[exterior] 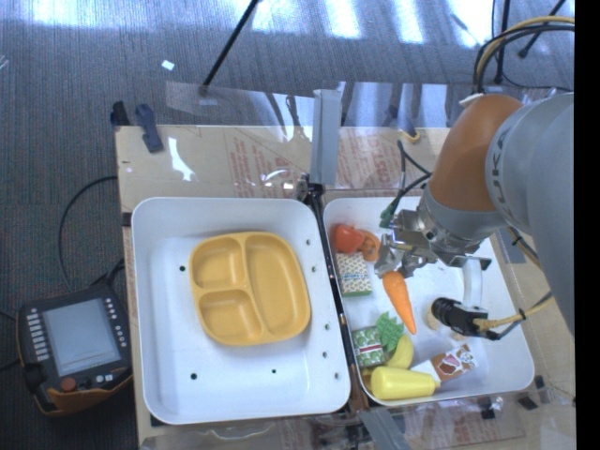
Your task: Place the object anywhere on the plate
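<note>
Near rim, right bin (514,364): one yellow pepper (401,382), one banana (403,351), two small cartons (369,345), crowded at 6 o'clock as spare picks.
Carrot (400,300): one, hanging top-first under the gripper (397,256); fingers seem closed around its top, likely lifting it.
Plate (249,286): one, yellow, three compartments, at 9 o'clock from the carrot, in the left bin (169,382).
Far corner: one tomato (347,238).
</note>
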Tool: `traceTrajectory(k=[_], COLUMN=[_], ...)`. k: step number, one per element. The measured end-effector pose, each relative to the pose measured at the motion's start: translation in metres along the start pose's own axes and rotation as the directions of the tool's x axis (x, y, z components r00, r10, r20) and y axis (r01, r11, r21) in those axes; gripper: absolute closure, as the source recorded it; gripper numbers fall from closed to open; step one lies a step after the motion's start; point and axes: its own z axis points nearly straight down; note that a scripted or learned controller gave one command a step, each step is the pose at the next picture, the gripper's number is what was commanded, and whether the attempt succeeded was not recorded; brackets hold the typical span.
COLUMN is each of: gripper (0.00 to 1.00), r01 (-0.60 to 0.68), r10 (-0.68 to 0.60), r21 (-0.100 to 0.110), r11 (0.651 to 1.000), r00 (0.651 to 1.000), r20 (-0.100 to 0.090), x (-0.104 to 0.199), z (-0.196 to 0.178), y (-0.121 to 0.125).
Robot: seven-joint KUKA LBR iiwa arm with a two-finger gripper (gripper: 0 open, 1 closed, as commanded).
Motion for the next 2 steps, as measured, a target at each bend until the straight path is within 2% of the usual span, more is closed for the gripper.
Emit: traceTrajectory(k=[1, 2], gripper=[1.00, 0.00], r01=[-0.109, -0.108], r10=[0.109, 0.108], r21=[0.001, 0.000], r11=[0.994, 0.994], r00=[0.994, 0.994], r20=[0.000, 0.001], x=[0.0661, 0.0662], z=[0.0003, 0.0001], y=[-0.0173, -0.0173])
